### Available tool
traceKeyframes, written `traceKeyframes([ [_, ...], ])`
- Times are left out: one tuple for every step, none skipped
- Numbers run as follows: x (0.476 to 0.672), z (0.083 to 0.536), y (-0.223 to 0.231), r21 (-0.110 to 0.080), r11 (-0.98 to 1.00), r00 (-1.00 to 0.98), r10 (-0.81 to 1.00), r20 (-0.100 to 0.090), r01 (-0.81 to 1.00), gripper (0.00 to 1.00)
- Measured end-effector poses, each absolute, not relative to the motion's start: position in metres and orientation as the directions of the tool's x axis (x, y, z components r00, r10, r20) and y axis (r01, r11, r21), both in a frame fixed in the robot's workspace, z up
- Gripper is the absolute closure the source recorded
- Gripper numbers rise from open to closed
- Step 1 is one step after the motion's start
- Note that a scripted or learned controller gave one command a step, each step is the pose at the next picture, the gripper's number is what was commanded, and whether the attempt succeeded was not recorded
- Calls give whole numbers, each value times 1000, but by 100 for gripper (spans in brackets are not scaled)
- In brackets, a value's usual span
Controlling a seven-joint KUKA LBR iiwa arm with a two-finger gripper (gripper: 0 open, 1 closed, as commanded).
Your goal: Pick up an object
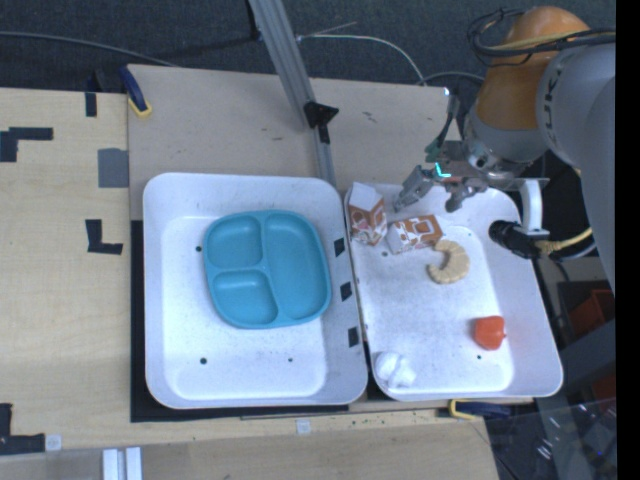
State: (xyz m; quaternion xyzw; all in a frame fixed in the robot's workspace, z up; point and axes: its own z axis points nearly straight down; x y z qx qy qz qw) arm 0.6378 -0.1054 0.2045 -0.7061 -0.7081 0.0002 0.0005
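Two bins side by side on bench (230, 108). Left bin (170, 368): divided plate (267, 269) in it, at centre, toward 12 o'clock. Right bin (530, 358): packet (367, 218) at 11 o'clock corner, box (414, 233) just beside it at its 3 o'clock, croissant (449, 262) at 4 o'clock of box, block (489, 332) toward 4 o'clock side, wad (396, 370) at 7 o'clock corner. Gripper (432, 194) over 12 o'clock edge, above box.

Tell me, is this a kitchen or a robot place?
Probably a robot lab. A grey robot arm reaches over two white bins on a taped bench, with a blue plate and toy food.
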Motion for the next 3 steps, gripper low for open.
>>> traceKeyframes([
  [643, 157, -110, -6, 2, -2, 1000, -1, 1000, 0],
  [643, 123, -113, -2, 2, -2, 1000, -8, 1000, 0],
  [644, 113, -117, 0, 0, 0, 1000, -13, 1000, 0],
])
